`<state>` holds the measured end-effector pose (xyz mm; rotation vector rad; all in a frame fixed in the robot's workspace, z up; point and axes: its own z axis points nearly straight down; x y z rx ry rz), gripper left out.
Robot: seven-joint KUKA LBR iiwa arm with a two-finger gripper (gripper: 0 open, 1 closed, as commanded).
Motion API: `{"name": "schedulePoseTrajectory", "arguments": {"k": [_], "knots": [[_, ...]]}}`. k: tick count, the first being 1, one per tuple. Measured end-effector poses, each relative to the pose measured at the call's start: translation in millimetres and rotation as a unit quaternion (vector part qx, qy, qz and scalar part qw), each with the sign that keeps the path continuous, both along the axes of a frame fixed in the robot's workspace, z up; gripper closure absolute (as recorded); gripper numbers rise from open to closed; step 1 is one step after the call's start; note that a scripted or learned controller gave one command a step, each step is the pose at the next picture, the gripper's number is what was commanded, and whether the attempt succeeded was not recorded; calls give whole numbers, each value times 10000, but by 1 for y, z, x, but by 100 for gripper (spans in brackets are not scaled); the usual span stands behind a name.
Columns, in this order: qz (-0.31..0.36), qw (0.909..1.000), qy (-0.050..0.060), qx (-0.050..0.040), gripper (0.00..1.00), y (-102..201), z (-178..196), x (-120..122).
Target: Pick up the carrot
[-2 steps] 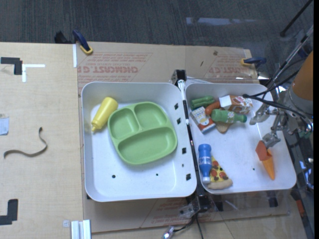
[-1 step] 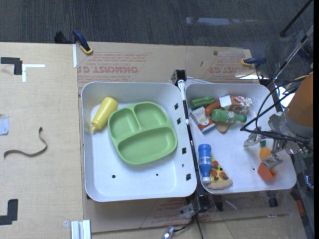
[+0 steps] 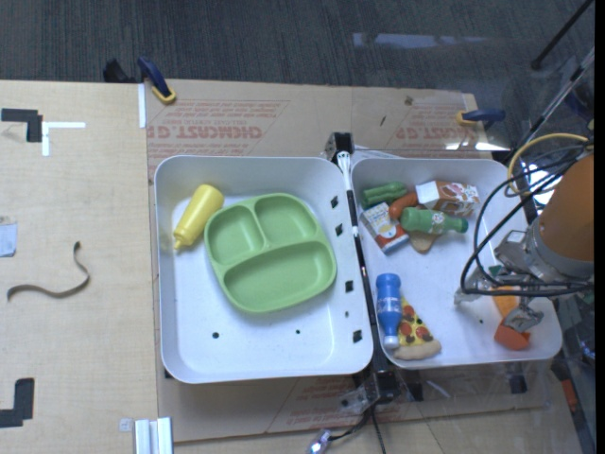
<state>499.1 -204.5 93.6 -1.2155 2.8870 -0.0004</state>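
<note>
A slender orange carrot [image 3: 405, 203] lies in the pile at the back of the right bin [image 3: 444, 282], between a green pickle [image 3: 383, 193] and a green bottle [image 3: 433, 220]. My gripper [image 3: 515, 316] hangs low over the right bin's near right corner, well to the right of and nearer than that pile. An orange lump [image 3: 515, 336] sits directly under the gripper's tip. The wrist and cables cover the gripper from above, so I cannot tell whether the lump is held or resting on the bin floor.
In the right bin there are also a blue bottle [image 3: 388, 296], a pizza slice [image 3: 416, 334], a small carton [image 3: 383, 225] and a wrapped snack [image 3: 454, 195]. The left bin [image 3: 189, 329] holds a green divided plate [image 3: 271, 252] and a yellow bottle [image 3: 196, 214]. Black cables [image 3: 492, 244] loop beside the arm.
</note>
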Motion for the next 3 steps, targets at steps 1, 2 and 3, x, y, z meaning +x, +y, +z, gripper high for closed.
{"name": "schedulePoseTrajectory", "arguments": {"k": [1,2,3], "knots": [[1495,9887,-53,53,0,0,1,-8],[516,9986,-79,-2,0,1,3,-12],[-38,10000,5,15,0,-13,-1,15]]}}
